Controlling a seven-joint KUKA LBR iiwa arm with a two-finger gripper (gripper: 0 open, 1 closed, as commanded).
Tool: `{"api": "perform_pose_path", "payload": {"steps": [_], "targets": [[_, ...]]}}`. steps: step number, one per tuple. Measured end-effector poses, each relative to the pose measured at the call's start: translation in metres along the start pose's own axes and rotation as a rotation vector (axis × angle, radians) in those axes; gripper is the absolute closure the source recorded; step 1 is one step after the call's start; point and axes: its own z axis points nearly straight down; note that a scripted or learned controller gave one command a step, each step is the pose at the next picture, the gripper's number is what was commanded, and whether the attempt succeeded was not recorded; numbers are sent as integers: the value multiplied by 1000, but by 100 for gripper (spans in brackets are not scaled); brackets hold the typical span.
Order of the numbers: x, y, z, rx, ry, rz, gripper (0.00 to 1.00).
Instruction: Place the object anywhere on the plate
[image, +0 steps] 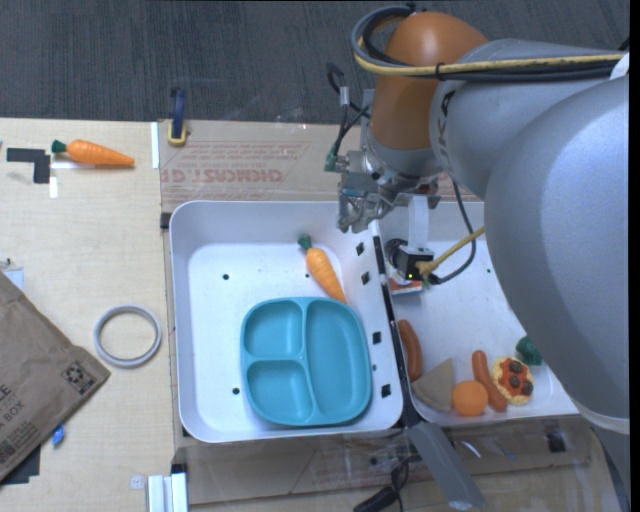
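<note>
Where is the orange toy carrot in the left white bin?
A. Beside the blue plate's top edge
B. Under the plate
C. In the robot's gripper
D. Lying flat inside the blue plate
A: the orange toy carrot with green top lies on the bin floor, at the top edge of the teal-blue three-compartment plate.

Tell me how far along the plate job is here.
Nothing looks done: the plate in the left bin holds nothing. A carrot lies beside its top edge, possibly touching the rim. The tool hangs above the bin's back wall with nothing visibly between its fingers. Grasping and placing are left.
</note>
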Motion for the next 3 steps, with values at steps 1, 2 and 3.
{"api": "perform_pose_path", "payload": {"steps": [1,2,3], "targets": [[10,-82,60,3,3,-55,100],[2,-160,42,2,4,-13,100],[31,-87,97,-16,9,-204,100]]}}
